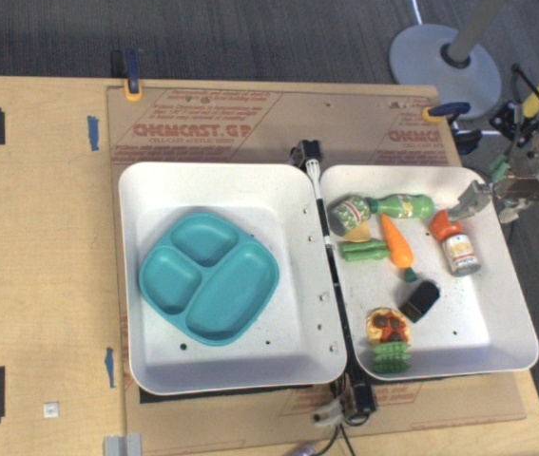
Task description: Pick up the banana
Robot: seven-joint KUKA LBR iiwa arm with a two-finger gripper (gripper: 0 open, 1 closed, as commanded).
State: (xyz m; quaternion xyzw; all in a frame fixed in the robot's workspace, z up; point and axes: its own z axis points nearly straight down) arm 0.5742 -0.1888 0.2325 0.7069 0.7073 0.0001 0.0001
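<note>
Banana grab could easily snag the carrot [397, 240] or small bottle [456, 247] instead, since the gripper [473, 200] (can't tell if it's open) hovers right beside that clutter.

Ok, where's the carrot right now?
In the camera view's right bin, toward its upper middle: the carrot lies slanted just below the green bottle, with the black block near its lower tip.

Tool [475, 198] above right bin [507, 345]
</note>
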